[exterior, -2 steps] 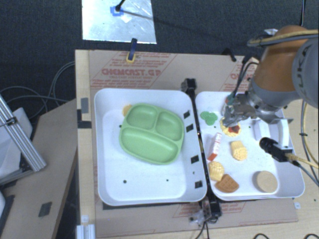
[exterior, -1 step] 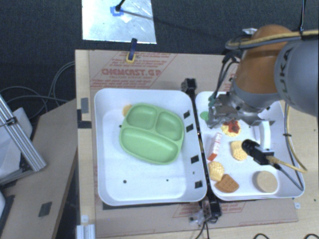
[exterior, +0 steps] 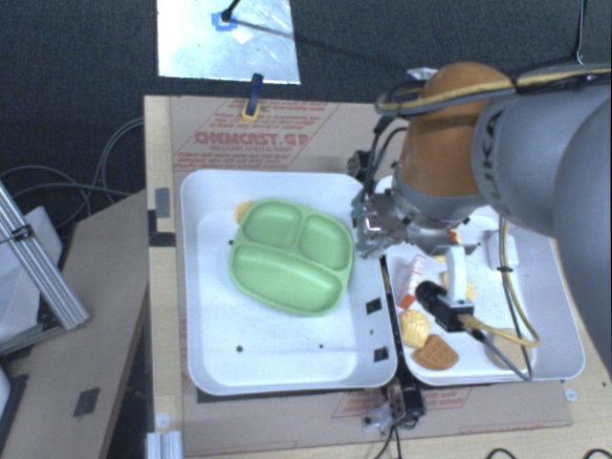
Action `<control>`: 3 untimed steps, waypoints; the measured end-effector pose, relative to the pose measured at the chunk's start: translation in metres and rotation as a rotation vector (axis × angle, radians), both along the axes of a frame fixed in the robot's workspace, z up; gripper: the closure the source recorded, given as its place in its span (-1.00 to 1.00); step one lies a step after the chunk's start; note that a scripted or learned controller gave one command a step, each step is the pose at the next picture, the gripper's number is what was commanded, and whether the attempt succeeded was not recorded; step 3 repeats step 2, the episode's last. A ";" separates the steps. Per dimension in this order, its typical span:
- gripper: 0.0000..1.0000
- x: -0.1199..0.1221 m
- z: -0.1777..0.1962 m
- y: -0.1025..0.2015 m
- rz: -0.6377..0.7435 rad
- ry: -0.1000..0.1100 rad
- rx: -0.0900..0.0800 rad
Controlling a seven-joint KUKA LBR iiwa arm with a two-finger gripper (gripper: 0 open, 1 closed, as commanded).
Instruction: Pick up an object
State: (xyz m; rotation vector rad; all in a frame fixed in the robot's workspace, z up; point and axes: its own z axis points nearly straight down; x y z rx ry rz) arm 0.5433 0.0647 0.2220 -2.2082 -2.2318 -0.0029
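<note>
Arm: my grey arm with orange band (exterior: 449,132) looms nearest, hiding the gripper.
Fingers: I cannot tell their state.
Risk: crowded toys at 5 o'clock in the right white bin (exterior: 559,328) invite a missed grasp.

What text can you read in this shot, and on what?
"CHEMCAST G P": red print on the brown sheet under the bins, above the left bin; the last letters are uncertain.
Smaller red lines above and below it: too blurred to read.
Red print on the sheet's front edge below the bins: too blurred to read.
Dark lettering on the grey arm: cut off by the orange band, unreadable.
</note>
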 end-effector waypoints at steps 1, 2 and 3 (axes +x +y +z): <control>1.00 -0.008 -0.007 0.021 -0.004 -0.001 -0.002; 1.00 -0.005 0.012 0.019 -0.005 -0.002 -0.002; 1.00 -0.005 0.012 0.019 -0.005 -0.002 -0.002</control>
